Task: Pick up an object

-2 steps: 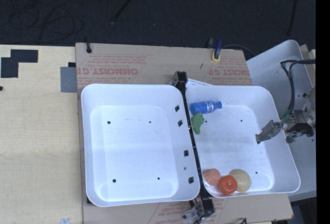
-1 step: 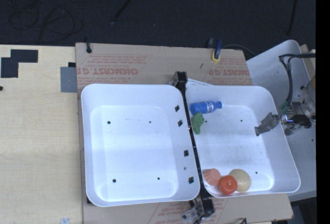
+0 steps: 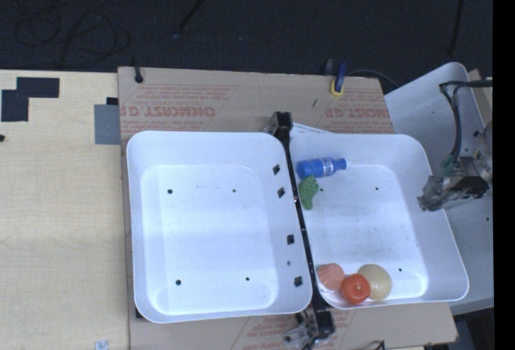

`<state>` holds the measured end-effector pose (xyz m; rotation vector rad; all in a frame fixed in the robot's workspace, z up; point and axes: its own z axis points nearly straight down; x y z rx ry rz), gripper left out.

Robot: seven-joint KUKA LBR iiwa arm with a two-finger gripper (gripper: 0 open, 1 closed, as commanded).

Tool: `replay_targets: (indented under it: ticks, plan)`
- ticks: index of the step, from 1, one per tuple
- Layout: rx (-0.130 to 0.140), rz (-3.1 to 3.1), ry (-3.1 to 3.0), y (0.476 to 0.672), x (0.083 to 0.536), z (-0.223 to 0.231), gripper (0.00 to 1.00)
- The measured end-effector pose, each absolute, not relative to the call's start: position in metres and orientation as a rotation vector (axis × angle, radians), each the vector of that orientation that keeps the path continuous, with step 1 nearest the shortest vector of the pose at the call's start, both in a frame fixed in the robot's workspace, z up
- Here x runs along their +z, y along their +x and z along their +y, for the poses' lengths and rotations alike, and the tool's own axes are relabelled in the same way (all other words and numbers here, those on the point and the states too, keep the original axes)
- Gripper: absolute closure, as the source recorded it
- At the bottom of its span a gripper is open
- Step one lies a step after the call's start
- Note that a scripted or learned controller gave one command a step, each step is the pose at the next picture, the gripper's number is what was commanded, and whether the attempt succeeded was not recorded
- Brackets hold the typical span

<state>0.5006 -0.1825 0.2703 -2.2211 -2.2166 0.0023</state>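
Observation:
The right bin (image 3: 418, 155) holds a blue bottle (image 3: 320, 168) lying near its far left corner, with a small green object (image 3: 308, 192) just below it. At the bin's near edge sit a pink object (image 3: 329, 276), a red-orange round object (image 3: 355, 289) and a pale yellow round object (image 3: 375, 281), close together. My gripper (image 3: 430, 198) hangs at the right bin's right rim, well away from all these objects. Nothing shows between its fingers.
The left bin (image 3: 137, 179) stands beside the right one, a black divider (image 3: 294, 212) with clips between them. Both rest on a cardboard sheet (image 3: 201, 103) on a wooden bench. Cables and a white cover (image 3: 426, 99) lie at the right, behind my gripper.

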Motion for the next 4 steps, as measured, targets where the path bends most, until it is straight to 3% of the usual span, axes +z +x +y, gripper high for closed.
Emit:
replay_targets:
  ticks: [1, 2, 3, 4]
  plan:
    - [0.002, -2.223, -2.219, 0.530, 0.258, -0.164, 1.00]
    - [-0.012, -2.236, -2.221, 0.551, 0.386, -0.118, 1.00]
    - [0.010, -2.214, -2.215, 0.541, 0.263, -0.108, 1.00]
    - [0.000, -2.229, -2.210, 0.551, 0.277, -0.023, 1.00]
